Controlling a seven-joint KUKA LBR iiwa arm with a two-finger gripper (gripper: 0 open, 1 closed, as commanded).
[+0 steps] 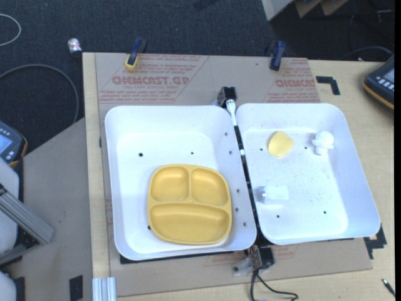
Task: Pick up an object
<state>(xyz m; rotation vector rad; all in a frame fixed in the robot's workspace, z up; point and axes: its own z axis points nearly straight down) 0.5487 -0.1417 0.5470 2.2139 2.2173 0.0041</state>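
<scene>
Clearly printed board (156, 79): red "CHEMCAST GP"
Left bin (125, 168): yellow divided plate (190, 204), toward 5 o'clock
Right bin (338, 187): yellow piece (280, 144) at 11 o'clock; white piece (323, 142) at 1; clear-white piece (272, 194) at 8
Clamps (133, 54): board's far edge

The arm's pose cannot be told from this view, and neither can the gripper's state.
</scene>
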